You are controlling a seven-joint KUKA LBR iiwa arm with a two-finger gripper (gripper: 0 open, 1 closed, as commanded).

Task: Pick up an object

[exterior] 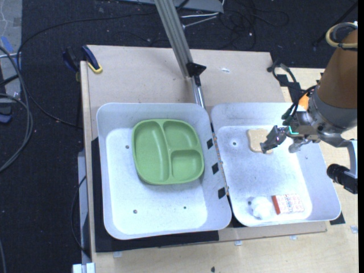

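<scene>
In the right bin [318, 169], at the right of the frame, the pincer [281, 139] is seen with fingers spread and nothing held, while the tan object [256, 139] lies just beside it toward the left, near the bin's upper part.

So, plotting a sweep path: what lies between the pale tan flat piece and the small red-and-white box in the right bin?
Camera view: bare speckled bin floor between tan piece and red-and-white box.

Tan flat piece [257, 138] in right bin [318, 175]; far side.
</scene>
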